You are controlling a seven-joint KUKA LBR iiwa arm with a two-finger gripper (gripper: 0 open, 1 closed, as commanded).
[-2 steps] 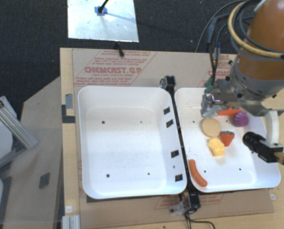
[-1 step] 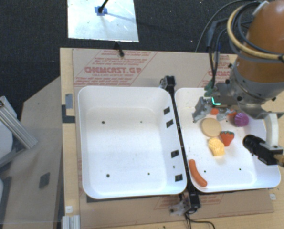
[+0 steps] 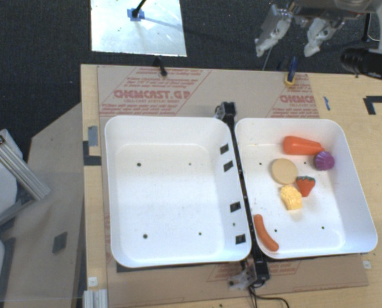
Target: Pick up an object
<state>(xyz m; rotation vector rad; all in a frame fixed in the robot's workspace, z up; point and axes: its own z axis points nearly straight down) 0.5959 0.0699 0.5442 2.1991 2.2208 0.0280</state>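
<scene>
Red "CHEMCAST GP" lettering [image 3: 151, 95] runs across the protective sheet on the bench [image 3: 345, 95], at the far side. The left bin [image 3: 168, 194] shows a bare white floor. The right bin [image 3: 348, 217] holds a sausage [image 3: 266, 233], a tan disc [image 3: 284, 171], corn [image 3: 291, 197], a strawberry [image 3: 305, 185], a carrot [image 3: 300, 145] and a purple piece [image 3: 324, 160]. The gripper [image 3: 293, 38] hangs far right, fingers spread, holding nothing.

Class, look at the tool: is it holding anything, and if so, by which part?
Nothing is held. The tool hangs open above the bench, beyond the bins, with only empty space between its fingers.
</scene>
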